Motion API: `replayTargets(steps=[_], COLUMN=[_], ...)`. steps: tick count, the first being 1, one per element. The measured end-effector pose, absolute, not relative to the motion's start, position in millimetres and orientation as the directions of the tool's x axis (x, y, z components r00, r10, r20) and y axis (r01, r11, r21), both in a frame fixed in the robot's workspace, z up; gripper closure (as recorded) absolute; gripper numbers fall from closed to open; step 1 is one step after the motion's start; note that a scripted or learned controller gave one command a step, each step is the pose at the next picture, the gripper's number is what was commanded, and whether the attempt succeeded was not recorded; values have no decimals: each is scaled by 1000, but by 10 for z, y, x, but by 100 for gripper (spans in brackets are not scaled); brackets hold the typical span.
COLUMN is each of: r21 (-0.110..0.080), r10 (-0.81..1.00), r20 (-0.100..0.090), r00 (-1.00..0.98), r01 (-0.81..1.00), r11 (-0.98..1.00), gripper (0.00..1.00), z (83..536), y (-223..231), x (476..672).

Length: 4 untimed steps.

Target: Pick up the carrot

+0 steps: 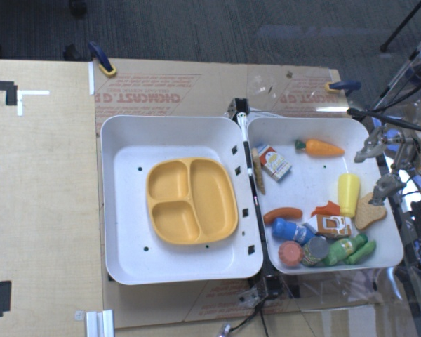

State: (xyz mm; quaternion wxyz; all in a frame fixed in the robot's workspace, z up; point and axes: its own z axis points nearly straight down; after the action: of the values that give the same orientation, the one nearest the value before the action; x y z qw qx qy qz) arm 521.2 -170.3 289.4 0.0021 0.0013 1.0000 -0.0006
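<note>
The carrot (pixel 321 147), orange with a green top at its left end, lies near the back of the right bin (pixel 303 130). It rests on the bin floor with nothing touching it. My gripper (pixel 379 167) hovers over that bin's right rim, to the right of the carrot and a little nearer the front. Its two grey fingers (pixel 370 149) stand apart, open, with nothing between them.
The right bin also holds a small carton (pixel 274 163), a yellow bottle (pixel 348 193), a sausage (pixel 283 215), a toast slice (pixel 368 214) and several toys along the front. A yellow divided plate (pixel 192 201) sits in the left bin (pixel 119 188).
</note>
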Motion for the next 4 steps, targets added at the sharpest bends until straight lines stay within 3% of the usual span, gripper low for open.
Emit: replayTargets(steps=[1,2,3,4], r21=[-1,-3,-4,0], r10=[54,-127,-210,-104], r20=[-3,-8,-9,-6], r00=[-999,-992,-978,-995], r01=[54,-127,-210,-104], r11=[999,992,978,995], gripper=[0,0,0,0], z=[2028,1238,956,944], y=[-2172,-2212,-2202,-1971], x=[5890,6596,6620,6568])
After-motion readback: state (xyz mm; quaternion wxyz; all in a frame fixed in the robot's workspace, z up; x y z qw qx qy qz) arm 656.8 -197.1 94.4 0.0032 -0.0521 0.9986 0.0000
